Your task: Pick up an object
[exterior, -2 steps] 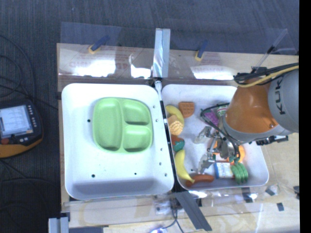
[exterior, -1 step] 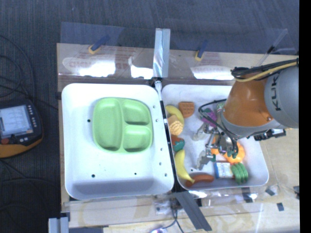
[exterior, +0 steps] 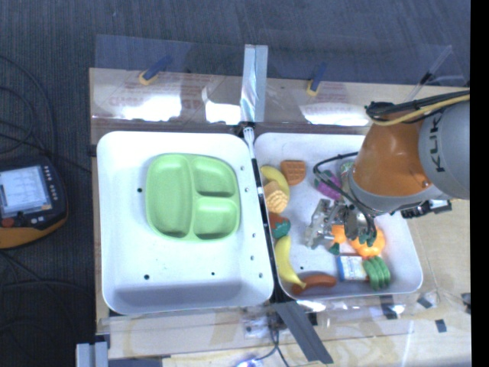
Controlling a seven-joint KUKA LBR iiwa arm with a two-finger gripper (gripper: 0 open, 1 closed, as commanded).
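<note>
Reading my arm housing, I see the letters "KU" at the frame edge. My claw [exterior: 334, 229] hangs low in the right bin [exterior: 409, 277], beside an orange toy [exterior: 365, 242]; whether it is wide or narrow I cannot tell. A green divided tray [exterior: 192, 196] occupies the left bin [exterior: 122, 277].

Claw [exterior: 327, 228] among right-bin [exterior: 405, 270] toys

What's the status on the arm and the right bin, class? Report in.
Gripper low in right bin, among the toys. Nothing seen held. Orange toy right beside it; bananas along the left wall.
</note>
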